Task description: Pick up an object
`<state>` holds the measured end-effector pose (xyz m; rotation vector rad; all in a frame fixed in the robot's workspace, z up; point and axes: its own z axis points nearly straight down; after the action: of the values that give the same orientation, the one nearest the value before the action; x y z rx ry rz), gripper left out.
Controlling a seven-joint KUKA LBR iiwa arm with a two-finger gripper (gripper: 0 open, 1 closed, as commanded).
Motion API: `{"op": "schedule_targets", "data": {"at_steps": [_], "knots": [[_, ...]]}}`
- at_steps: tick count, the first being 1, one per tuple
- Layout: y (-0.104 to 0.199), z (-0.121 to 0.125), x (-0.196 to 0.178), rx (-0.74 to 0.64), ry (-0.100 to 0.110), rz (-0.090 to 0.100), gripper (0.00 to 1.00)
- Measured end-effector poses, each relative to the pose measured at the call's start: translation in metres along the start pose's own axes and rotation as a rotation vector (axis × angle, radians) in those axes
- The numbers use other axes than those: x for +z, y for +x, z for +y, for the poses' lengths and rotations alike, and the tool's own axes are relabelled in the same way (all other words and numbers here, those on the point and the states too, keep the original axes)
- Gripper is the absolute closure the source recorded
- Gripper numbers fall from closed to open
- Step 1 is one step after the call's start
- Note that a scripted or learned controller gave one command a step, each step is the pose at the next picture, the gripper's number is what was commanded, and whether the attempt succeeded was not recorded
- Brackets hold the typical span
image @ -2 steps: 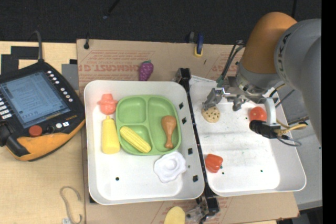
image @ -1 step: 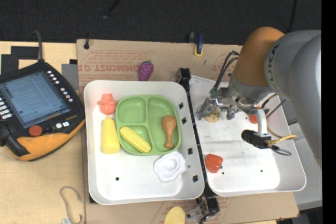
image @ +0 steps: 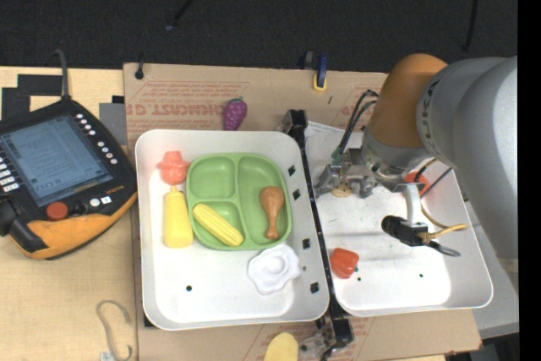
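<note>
Wooden worktop under a dark backdrop, read from left to right. At far left we see a control pendant, set apart from the bins, presumably to keep it out of the arm's reach. The left bin holds most of the toy food. A pink piece and a yellow bottle lie along its left wall. A green divided plate carries a corn cob and a drumstick in separate compartments, and a white fried egg lies just beside the plate's front right corner. A purple grape bunch lies on the cardboard behind this bin, outside both bins. In the right bin a red toy rests alone near the front left corner; with no neighbour crowding it, we judge it the easiest candidate for picking. The tool hangs low over the rear left of the right bin, apart from the red toy; whether it is spread or pressed together we cannot tell. The arm enters from the right.
</note>
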<state>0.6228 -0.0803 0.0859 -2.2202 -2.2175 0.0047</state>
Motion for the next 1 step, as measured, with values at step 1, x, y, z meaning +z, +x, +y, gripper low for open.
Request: {"op": "schedule_targets", "data": {"at_steps": [1], "knots": [[-0.0013, 0.0001, -0.0112, 0.004, 0.000, 0.001, 1.00]]}}
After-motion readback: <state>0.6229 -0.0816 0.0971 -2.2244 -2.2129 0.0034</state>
